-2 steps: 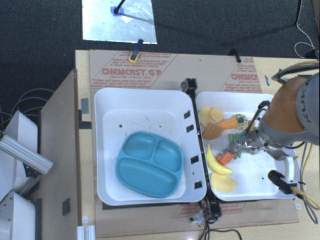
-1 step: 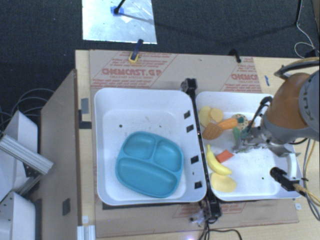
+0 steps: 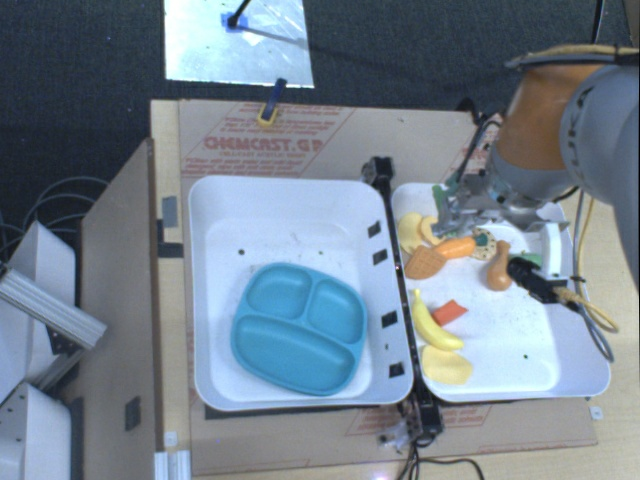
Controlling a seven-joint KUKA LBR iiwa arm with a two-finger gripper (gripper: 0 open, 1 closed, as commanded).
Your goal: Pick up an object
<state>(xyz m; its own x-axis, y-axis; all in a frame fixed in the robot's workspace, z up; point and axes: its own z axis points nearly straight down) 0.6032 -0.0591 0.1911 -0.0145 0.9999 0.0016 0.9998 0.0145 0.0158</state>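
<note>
In the right bin (image 3: 540, 368) lie several toy foods. An orange carrot (image 3: 458, 248) lies near the bin's back, with a tan ridged piece (image 3: 424, 261) touching its left end. A yellow piece (image 3: 411, 232) sits at the back left and a brown drumstick (image 3: 498, 268) lies to the carrot's right. Toward the front are a small red wedge (image 3: 450, 311), a banana (image 3: 434, 326) and a pale yellow piece (image 3: 447, 368). My gripper (image 3: 463, 226) hangs just above the carrot's back edge, lowered into the bin. The wrist hides what is between the fingertips.
The left bin (image 3: 215, 228) holds a blue divided plate (image 3: 299, 328). A black clip divider (image 3: 390, 258) runs between the two bins. The right bin's front right floor is bare. A shiny sheet (image 3: 238, 28) lies on the floor behind the bench.
</note>
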